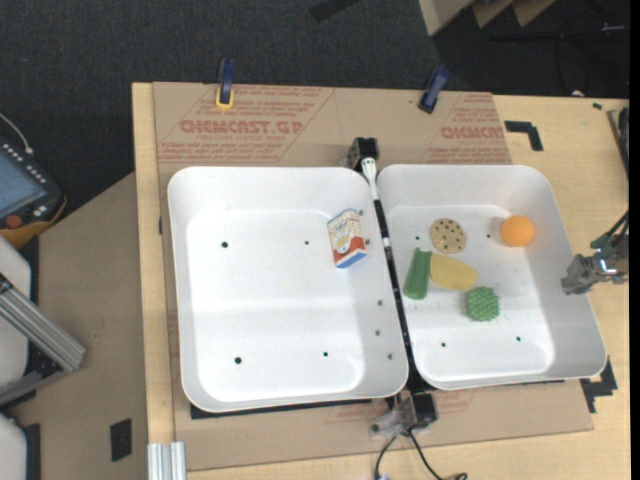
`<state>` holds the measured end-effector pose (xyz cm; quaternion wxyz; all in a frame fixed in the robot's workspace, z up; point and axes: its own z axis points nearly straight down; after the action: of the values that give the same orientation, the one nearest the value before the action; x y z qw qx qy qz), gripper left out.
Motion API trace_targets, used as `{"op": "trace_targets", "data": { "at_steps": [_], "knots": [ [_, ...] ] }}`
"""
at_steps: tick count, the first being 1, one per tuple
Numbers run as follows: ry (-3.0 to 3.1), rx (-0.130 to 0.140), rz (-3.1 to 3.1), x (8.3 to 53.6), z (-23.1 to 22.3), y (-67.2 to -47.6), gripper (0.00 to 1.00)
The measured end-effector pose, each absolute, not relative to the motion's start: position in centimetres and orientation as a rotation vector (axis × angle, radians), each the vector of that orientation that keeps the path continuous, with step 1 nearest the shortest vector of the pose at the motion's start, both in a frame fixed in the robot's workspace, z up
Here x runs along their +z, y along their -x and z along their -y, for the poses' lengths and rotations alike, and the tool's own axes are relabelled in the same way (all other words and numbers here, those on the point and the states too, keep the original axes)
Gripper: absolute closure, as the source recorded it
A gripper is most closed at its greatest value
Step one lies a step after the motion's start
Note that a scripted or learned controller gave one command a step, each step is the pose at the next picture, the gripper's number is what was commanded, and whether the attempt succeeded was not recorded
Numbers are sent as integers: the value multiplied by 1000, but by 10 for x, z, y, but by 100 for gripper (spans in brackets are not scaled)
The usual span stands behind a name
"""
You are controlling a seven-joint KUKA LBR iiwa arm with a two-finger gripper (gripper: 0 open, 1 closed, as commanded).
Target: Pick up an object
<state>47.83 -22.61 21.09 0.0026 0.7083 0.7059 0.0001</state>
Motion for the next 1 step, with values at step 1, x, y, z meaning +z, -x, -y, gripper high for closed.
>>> {"op": "trace_targets", "data": {
  "at_steps": [1],
  "knots": [
    [-2212, 5, -2216, 282, 224, -481, 100]
  ]
}}
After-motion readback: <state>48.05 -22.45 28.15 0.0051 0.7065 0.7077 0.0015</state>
